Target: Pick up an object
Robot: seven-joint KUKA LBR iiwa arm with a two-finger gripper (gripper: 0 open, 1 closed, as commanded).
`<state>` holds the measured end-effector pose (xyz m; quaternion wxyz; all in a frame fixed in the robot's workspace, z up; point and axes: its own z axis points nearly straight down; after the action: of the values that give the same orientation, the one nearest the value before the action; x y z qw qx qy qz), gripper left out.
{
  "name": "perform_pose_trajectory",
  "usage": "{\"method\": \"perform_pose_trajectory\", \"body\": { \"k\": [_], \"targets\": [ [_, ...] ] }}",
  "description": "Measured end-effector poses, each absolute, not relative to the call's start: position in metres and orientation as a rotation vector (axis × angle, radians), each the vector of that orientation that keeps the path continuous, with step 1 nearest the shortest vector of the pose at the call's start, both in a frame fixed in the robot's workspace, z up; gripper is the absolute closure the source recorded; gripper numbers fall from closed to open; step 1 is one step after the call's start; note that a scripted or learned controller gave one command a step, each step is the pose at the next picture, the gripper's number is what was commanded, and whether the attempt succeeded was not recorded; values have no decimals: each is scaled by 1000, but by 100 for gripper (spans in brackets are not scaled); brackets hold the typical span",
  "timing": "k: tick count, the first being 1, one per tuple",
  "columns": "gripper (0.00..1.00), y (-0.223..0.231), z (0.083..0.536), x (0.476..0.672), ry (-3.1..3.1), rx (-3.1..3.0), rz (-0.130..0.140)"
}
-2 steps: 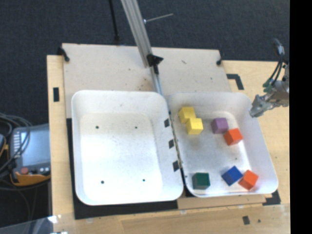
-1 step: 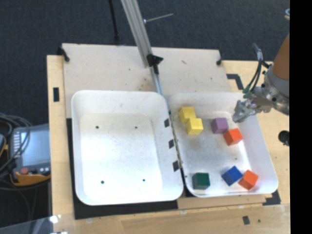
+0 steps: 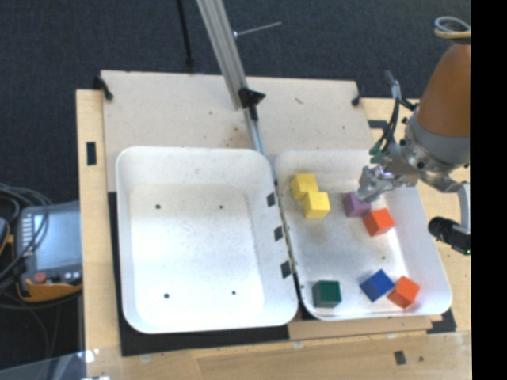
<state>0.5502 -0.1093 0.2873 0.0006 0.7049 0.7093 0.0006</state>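
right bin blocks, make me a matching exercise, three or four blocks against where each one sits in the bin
Blocks:
1. green block
2. purple block
3. blue block
4. yellow blocks

Places:
A. under the claw
B. between two orange blocks
C. bin's near left corner
D. far left, by the divider

Pairs: 1-C, 2-A, 3-B, 4-D

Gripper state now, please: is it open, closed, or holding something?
Gripper: low in the right bin, right at the purple block; open or closed, and any grasp on the block, cannot be told.
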Motion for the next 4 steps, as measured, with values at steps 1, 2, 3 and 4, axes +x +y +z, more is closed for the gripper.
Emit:
{"method": "perform_pose_trajectory", "body": {
  "k": [1, 2, 3, 4],
  "targets": [
    [100, -53, 286, 538, 2230, 2213, 2],
    [100, -8, 268, 530, 2228, 2215, 0],
    [100, 34, 256, 529, 2229, 2216, -2],
    [100, 87, 243, 529, 2231, 2216, -4]
  ]
}}
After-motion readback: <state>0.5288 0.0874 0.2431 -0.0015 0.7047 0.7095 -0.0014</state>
